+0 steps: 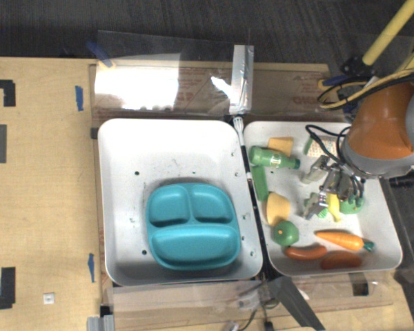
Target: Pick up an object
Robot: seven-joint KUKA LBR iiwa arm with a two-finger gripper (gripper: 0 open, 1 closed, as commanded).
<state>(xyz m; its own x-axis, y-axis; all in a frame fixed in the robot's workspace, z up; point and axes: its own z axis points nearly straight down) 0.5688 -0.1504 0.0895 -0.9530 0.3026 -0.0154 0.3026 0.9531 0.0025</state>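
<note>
**One gripper down among the toy food, nothing lifted yet**

One gripper (pixel 329 193) sits low in the right bin (pixel 390 236), its metal parts mixed in with a small yellow-and-green piece (pixel 339 206) right against it. Whether that piece is between the fingers or only beside them I cannot tell, and how far they are spread is hidden by the clutter of metal.

Taking the gripper as the landmark: a carrot (pixel 339 239) lies just below it, with a red sausage (pixel 306 252) below and to the left. A green round vegetable (pixel 286 233) and a yellow wedge (pixel 278 205) are to its left, a green bottle (pixel 272 158) up and to the left.

By my judgement the pick is at the grasping stage; the lift is all still to do.

Further left, the left bin (pixel 124 150) holds a teal divided tray (pixel 191 224). Both bins rest on a pale wooden bench (pixel 38 185), with dark floor beyond its far edge.
</note>
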